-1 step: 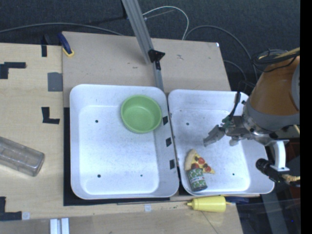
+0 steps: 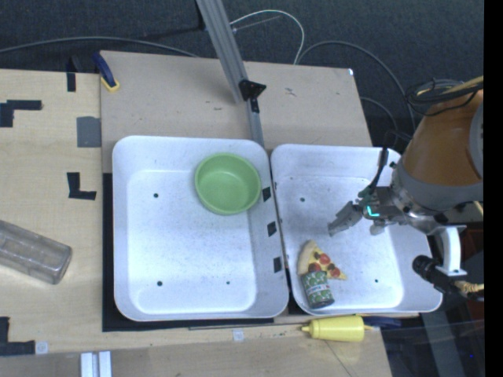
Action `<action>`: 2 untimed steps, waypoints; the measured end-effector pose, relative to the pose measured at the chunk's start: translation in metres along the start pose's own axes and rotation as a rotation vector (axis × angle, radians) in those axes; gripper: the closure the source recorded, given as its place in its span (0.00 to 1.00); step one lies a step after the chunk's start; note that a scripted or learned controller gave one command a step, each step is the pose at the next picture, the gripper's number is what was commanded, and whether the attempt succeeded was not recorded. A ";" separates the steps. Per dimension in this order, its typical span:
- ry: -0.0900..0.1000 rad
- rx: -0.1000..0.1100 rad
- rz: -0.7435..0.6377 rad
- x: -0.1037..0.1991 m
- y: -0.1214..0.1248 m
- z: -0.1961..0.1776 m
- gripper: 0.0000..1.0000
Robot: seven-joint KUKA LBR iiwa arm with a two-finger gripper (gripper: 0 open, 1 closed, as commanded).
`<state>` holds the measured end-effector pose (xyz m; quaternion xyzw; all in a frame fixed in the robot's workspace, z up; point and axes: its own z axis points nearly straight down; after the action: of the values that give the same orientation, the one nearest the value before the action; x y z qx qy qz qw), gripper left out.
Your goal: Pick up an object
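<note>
In the right bin (image 2: pixel 377 163), a toy pizza slice (image 2: pixel 320 260) lies near the front left, with a small green can (image 2: pixel 317 290) touching its front end. My gripper (image 2: pixel 361 222) hovers over the middle of that bin, up and to the right of the pizza slice. Its fingers (image 2: pixel 342 221) are spread open with nothing between them. A green bowl (image 2: pixel 227 183) sits upright at the back right of the left bin (image 2: pixel 134 234).
A yellow squeeze bottle (image 2: pixel 338 329) lies on the bench just outside the right bin's front rim. A clear plastic tumbler (image 2: pixel 31 251) lies on the bench at far left. A grey pole (image 2: pixel 223 38) slants down to the bins' shared back edge.
</note>
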<state>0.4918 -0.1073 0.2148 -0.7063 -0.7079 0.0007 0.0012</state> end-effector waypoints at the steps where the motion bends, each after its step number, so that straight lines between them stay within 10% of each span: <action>1: 0.001 0.006 0.001 0.004 -0.004 0.064 0.00; 2: -0.001 0.000 0.001 0.010 -0.001 0.124 0.00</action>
<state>0.4901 -0.0971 0.0908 -0.7066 -0.7076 0.0010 0.0008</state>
